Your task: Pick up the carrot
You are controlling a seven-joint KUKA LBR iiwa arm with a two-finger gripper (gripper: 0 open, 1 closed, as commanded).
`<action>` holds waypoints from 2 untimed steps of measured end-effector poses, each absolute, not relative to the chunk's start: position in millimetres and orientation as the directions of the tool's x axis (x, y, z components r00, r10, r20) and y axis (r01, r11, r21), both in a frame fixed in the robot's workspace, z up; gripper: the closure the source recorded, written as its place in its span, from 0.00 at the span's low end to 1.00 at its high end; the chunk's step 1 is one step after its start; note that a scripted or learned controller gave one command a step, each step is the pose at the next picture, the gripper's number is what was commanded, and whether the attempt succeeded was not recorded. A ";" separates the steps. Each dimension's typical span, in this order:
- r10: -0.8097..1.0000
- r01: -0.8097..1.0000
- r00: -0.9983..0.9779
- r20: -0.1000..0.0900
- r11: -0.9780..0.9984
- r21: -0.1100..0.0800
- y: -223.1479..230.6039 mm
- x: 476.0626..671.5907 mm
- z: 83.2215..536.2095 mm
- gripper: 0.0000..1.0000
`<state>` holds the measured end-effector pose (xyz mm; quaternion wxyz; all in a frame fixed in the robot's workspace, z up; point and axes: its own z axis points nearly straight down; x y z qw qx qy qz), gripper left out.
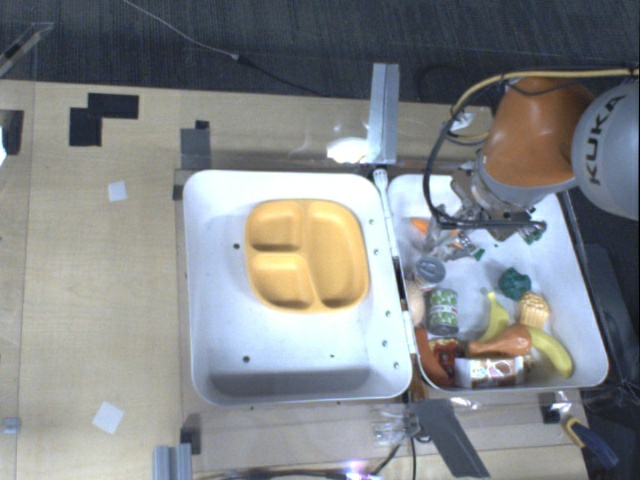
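A yellow plate (300, 253) is seen in the left bin (212, 298) on the bench (90, 298). Nothing there is needed for this job.

In the right bin (583, 303), a small orange thing is seen near the top left corner, close to the wall between the bins. It is taken to be the carrot (421, 226). Just a little of it can be seen, so which way it is pointing cannot be told for sure.

Just to the right of the carrot, and a little lower, the gripper (455, 240) is hung low over the bin. The carrot is not held by it. Whether the gripper is open or closed cannot be told, since it is hidden in a dark tangle under the wrist.

So a small move to the left and a bit toward the back is likely needed. The wall is very near the carrot, so it could be bumped.

Lower down, a can (441, 310) and a banana (496, 315) are lying well apart from the carrot.
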<state>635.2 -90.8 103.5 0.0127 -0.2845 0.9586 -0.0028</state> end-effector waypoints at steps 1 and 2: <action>-0.442 -0.441 -0.897 -0.015 0.897 -0.015 -97.2 555.5 91.9 1.00; -0.443 -0.443 -0.896 -0.016 0.896 -0.013 -95.1 555.9 90.9 0.00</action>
